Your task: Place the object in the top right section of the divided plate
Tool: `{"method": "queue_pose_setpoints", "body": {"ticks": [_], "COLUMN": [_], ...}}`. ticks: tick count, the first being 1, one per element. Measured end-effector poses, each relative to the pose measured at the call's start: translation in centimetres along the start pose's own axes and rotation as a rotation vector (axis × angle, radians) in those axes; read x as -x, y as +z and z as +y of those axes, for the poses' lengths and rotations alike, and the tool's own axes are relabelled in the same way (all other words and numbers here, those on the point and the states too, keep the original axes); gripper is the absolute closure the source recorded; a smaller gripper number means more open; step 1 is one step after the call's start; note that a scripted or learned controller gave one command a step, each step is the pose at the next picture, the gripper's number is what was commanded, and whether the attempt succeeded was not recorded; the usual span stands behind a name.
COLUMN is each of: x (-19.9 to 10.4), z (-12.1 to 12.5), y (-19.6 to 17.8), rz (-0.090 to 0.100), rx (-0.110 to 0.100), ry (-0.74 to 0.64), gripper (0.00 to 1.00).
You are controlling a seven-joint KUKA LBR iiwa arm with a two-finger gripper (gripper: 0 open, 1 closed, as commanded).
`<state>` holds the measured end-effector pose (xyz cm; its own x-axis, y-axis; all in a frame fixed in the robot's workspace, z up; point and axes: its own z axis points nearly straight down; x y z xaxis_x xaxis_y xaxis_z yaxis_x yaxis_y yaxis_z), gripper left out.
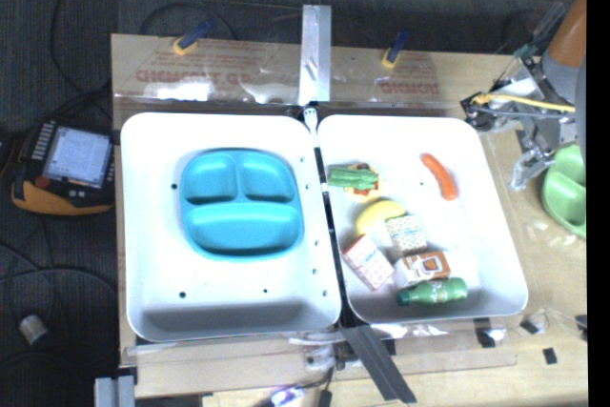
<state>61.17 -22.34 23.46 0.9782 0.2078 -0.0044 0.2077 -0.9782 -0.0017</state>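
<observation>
The blue divided plate (240,202) sits in the left bin (152,300). The right bin (496,205) has toy food: an orange sausage (439,175), a yellow lemon (375,213), a green bottle (434,293). The gripper (530,159) hangs past that bin's right edge, holding nothing.

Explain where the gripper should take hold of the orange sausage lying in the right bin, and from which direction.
Grip the sausage across its narrow middle, coming straight down from above. It lies flat on the right bin's floor, long and slim, running diagonally, with bare floor on both long sides, so the fingers would likely fit either side. The gripper is outside the bin.
</observation>
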Motion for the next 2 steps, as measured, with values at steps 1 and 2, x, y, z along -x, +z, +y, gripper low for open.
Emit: {"method": "queue_pose_setpoints", "body": {"ticks": [1, 2], "x": [1.5, -0.1], "z": [-0.3, 0.0], "y": [0.8, 3.1], "rz": [-0.001, 0.001], "rx": [0.001, 0.000], "ry": [-0.336, -0.819], "gripper": [0.00, 0.00]}}
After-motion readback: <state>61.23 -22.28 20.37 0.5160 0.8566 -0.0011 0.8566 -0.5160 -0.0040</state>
